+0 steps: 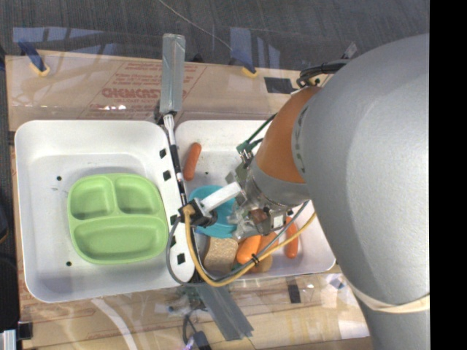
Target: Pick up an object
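— Carrot (248,249), then? Whereabouts?
— Just below and to the right of the teal bowl (210,211), in the right bin (219,133). Slanted, low end nearer the bowl, high end pointing away to the right.
— And the hand (257,221)?
— Hovering at the bowl's right edge, directly above the carrot's upper end. Closest thing to it, by the look of it.
— Open or closed? Holding anything?
— Cannot tell; hidden under the wrist.
— Other candidates?
— Sausage (191,160) above and left of the bowl, well apart from the hand. Red sausage (292,243) farther right of the bowl, past the carrot.
— So a short drop, probably?
— Likely, closing across the slant rather than along it.
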Controlling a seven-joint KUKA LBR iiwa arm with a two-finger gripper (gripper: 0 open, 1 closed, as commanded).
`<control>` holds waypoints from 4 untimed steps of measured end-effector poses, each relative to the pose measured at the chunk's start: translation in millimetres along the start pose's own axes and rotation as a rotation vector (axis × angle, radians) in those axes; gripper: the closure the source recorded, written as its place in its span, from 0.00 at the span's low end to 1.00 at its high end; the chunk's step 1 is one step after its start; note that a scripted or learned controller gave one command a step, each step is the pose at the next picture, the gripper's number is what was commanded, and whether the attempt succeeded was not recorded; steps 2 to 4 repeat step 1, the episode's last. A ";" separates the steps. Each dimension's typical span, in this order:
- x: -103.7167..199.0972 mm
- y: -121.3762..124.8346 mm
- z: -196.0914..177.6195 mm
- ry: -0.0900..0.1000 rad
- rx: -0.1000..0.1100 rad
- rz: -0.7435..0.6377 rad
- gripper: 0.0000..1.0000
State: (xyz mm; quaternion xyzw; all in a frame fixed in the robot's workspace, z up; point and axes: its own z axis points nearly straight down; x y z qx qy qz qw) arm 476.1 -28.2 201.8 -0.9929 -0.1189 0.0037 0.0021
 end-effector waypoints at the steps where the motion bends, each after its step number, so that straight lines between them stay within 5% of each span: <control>1: 0.7 -0.1 -9.1 -0.003 0.002 -0.006 1.00; 4: 0.7 -0.1 -9.1 -0.003 0.002 -0.006 1.00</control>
